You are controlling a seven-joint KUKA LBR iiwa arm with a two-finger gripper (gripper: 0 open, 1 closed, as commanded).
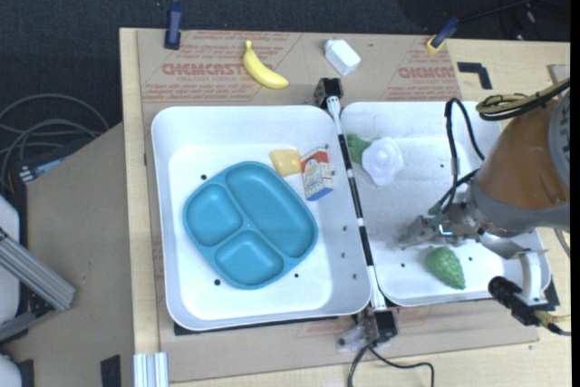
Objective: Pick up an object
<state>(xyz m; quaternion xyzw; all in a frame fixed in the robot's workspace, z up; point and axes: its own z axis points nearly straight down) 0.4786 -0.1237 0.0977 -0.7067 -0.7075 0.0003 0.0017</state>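
Camera view: gripper low in right bin, just left of green lumpy object; finger state cannot tell. Risk: closing beside object, nudging it toward bin's near wall, coming up with nothing. Clear cup farther back.

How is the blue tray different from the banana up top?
The blue tray is wide, flat and split into three compartments; the banana is small, curved and yellow. The tray lies inside the left white bin, while the banana lies outside both bins on the cardboard behind them. The tray sits beside a yellow block and a small carton; the banana lies alone. Both lie away from the robot's hand.
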